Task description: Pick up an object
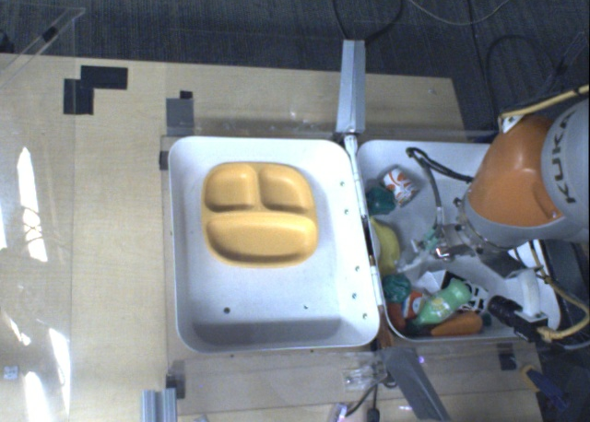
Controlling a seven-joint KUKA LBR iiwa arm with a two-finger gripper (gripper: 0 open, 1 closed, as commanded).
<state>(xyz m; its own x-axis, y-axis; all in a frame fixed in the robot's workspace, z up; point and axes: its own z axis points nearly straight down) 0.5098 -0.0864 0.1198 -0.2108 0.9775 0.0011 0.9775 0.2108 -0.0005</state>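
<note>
Nearest the camera, at the bottom edge of the camera view, metal bracket pieces (387,376) stood below the seam between the two bins. Just above them, along the near wall of the right bin (461,150), lay an orange carrot-like object (455,325), its long axis running roughly left to right and parallel to that wall. Touching it from above was a green bottle-shaped object (441,304), tilted so its long axis rose toward the upper right. A teal and red piece (400,292) sat at the bin's near left corner, and a black and white item (476,294) lay just right of the green one.

Farther up the left side of that bin were a yellow-green rounded object (386,245), a teal object (380,199) and a small red and white can (399,184), its long axis slanting toward the upper left.

The gripper (444,243) hung over the middle of the right bin, beneath the arm's orange band (512,181); whether it was open or closed, and whether anything was in it, could not be told from this angle.

The left bin (267,319) held a yellow divided tray (261,213), upside down, wider than tall, set toward the far side. Both bins rested on a pale wooden bench (92,227).
</note>
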